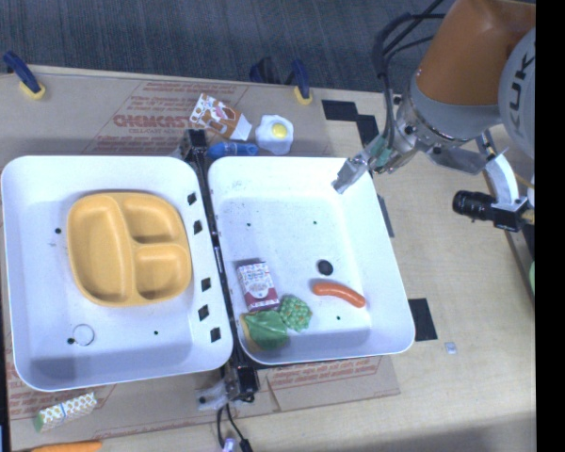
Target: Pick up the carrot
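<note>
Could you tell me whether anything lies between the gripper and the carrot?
Nothing visible does. The gripper hangs over the right bin's far right corner, and the carrot lies on the bin floor nearer the camera. Bare floor runs between them; a small dark spot sits just beside the carrot.

grey carpet floor, wooden bench

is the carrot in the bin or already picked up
In the bin. The carrot lies flat on the right bin's floor near its front right corner, and the claw is over the far edge, apart from it.
</note>
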`<action>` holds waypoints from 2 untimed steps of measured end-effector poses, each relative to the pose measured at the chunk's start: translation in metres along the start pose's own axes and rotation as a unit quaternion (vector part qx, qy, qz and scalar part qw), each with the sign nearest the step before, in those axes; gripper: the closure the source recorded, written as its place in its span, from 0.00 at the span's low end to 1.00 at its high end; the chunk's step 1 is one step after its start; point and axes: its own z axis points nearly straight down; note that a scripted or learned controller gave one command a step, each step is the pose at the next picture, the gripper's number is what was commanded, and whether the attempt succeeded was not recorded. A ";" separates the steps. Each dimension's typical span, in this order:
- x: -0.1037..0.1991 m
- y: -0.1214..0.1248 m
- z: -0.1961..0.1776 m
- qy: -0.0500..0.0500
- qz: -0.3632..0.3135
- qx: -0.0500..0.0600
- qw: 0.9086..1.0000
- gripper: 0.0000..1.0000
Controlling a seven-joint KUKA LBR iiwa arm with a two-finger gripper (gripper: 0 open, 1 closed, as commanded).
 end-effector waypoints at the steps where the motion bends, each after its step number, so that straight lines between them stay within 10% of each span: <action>1: -0.054 -0.062 -0.076 -0.001 -0.083 -0.001 0.997 1.00; 2: -0.033 -0.099 0.011 0.000 -0.248 0.000 0.969 1.00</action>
